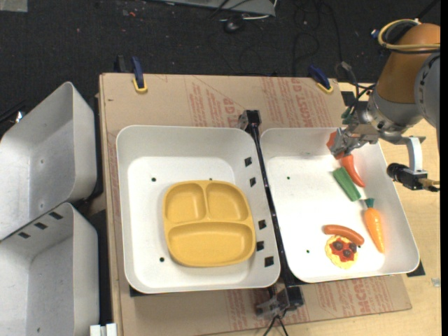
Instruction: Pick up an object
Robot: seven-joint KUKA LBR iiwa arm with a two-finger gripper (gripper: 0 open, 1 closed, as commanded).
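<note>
Arm: the grey KUKA arm with the orange band (409, 68) reaches in from the upper right of the frame, bent down over the right bin
Claw: the two-finger claw (346, 144) sits low at the upper right corner of the shallow white right bin (301, 257), right at the top end of a red-orange toy piece (352, 168); whether it is released, clenched or grasping that piece I cannot tell, since the wrist hides it
Task's thing: the likeliest target is the red-orange piece just below the claw, in the upper right part of the right bin, touching a green stick-shaped toy (346, 185)
Other toys: an orange plastic carrot with a green top (374, 227), a small red sausage (343, 232) and a yellow round toy pizza with dark dots (341, 251) lie in the lower right of the same bin
Left bin: a yellow plastic divided tray (208, 222) lies in the shallow white left bin (140, 152)
Table: the brown board table (210, 93) carries both bins
Doing it well: centre over the red-orange piece alone, keep clear of the green stick and the bin wall, then lift straight up and check the piece comes along
</note>
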